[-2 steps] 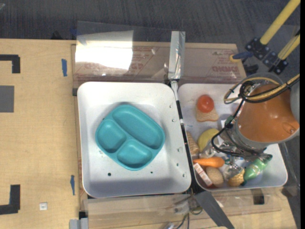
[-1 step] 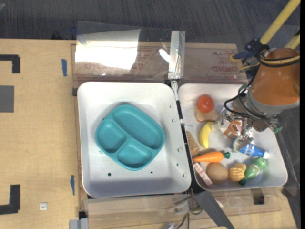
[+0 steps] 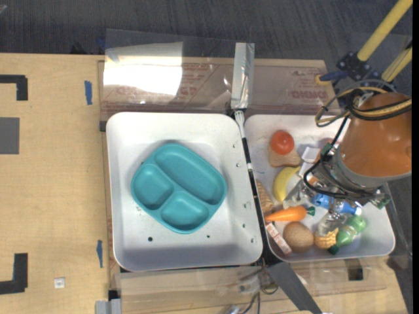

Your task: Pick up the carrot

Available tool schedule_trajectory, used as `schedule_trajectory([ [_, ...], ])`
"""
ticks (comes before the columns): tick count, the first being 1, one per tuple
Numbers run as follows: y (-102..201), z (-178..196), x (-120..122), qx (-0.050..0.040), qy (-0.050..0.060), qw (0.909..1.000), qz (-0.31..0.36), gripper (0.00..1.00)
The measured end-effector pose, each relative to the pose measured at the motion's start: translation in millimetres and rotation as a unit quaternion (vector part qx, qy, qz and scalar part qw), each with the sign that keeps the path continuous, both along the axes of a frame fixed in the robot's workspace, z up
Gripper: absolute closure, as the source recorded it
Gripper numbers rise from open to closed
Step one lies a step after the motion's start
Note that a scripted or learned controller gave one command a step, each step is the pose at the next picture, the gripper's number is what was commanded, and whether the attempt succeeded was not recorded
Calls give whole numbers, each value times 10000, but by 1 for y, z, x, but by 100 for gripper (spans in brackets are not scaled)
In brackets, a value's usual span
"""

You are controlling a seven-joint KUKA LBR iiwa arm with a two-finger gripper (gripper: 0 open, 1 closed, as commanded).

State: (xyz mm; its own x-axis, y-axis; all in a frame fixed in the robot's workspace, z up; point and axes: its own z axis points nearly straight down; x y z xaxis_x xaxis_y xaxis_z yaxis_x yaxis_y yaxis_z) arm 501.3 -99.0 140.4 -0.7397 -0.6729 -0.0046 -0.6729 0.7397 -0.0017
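Lying in the right bin [image 3: 386,241] near its left wall, the carrot [image 3: 286,214] is resting just above a brown potato [image 3: 298,235] and below a yellow banana [image 3: 284,182]. Just to its right the gripper [image 3: 330,208] is hovering low; whether anything is gripped I cannot tell

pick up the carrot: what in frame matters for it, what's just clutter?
Job: carrot, gripper, right bin.

Clutter: teal divided plate in left bin, tomato, banana, potato, corn.
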Motion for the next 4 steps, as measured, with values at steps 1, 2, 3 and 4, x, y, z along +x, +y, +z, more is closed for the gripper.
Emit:
schedule_trajectory([
  [1,3,-36,0,-57,-238,9942,1049,0],
  [2,9,-24,4,-25,-304,9937,1074,100],
  [3,9,-25,4,-23,-291,9938,1073,0],
  [4,-2,-52,-17,-6,-44,9939,1098,0],
])
